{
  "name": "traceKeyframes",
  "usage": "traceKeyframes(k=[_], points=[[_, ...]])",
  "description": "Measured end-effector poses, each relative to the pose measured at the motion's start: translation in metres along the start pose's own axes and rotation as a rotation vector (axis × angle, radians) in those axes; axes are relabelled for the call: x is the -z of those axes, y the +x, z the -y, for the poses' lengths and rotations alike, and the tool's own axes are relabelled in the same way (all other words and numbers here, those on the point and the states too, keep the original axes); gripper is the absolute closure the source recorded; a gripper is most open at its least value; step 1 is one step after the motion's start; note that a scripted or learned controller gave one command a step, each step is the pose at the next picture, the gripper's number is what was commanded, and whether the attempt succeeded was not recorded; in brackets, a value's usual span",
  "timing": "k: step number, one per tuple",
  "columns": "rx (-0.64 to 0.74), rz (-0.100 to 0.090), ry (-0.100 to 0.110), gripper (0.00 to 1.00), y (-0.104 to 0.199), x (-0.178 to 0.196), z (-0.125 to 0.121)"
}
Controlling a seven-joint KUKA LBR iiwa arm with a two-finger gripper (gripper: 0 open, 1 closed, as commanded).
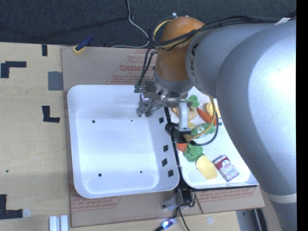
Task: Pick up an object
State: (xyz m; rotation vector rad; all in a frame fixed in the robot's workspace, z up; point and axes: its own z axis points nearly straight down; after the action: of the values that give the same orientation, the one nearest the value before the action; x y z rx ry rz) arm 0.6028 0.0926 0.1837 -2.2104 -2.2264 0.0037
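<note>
My gripper (147, 106) hangs below the orange band of the arm, over the far right corner of the left bin (77, 129), close to the divider between the bins. I see nothing held under it. The right bin (240, 179) holds several small objects: a yellow lump (206, 168), a red-and-white box (226, 168), a green leafy piece (193, 151), a red piece (181, 147), an orange carrot-like piece (205, 114) and another green piece (193, 101). The arm hides much of the right bin's far side.
Both bins stand on a cardboard sheet (106, 66) on the wooden bench (29, 143). Black clips (166, 150) line the left bin's right wall. A cable (204, 137) loops over the right bin. The big grey arm body (260, 105) covers the right side.
</note>
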Motion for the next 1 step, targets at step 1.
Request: traceKeyframes(k=[1], points=[[-0.004, 0.000, -0.008, 1.00, 0.0071, 0.0582, 0.0039]])
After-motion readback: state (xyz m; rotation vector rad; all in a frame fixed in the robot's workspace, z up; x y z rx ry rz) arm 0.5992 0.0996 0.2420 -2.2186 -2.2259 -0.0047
